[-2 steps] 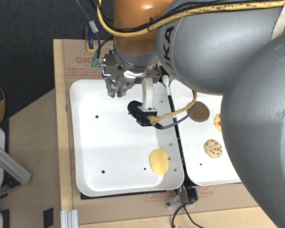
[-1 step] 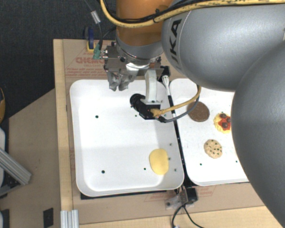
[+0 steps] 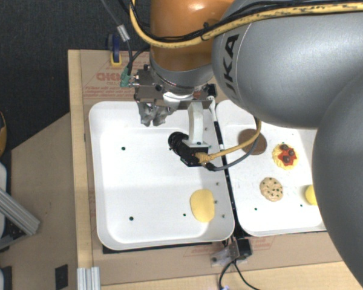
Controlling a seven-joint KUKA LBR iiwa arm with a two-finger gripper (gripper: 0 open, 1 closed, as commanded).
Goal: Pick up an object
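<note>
- The grey KUKA arm with its broad orange band (image 3: 187, 17) fills the upper right of the camera view and reaches down over the back of the left shallow white bin (image 3: 109, 162).
- The two-finger gripper (image 3: 154, 118) hangs from a metal wrist block near the far rim of that left bin, its short grey fingers (image 3: 147, 117) pointing down at the white floor.
- The fingers stand close together with no object between them; whether a narrow gap remains between the tips cannot be told from this angle.
- A black cable fitting with a tan hose (image 3: 187, 150) dangles beside the gripper, over the divide between the two bins.
- A pale yellow, oval, flat piece (image 3: 202, 205) lies on the floor of the left bin near its front right corner, well apart from the gripper.
- In the right shallow white bin (image 3: 278, 225) sit a round brown disc (image 3: 256, 142) partly hidden by the hose, a small pastry with a red topping (image 3: 285, 156), a round chocolate-chip cookie (image 3: 271, 188), and a yellow item (image 3: 309, 194) cut off by the arm.
- Both bins rest side by side on a light brown cardboard sheet (image 3: 85, 222) with red print at its far edge.
</note>
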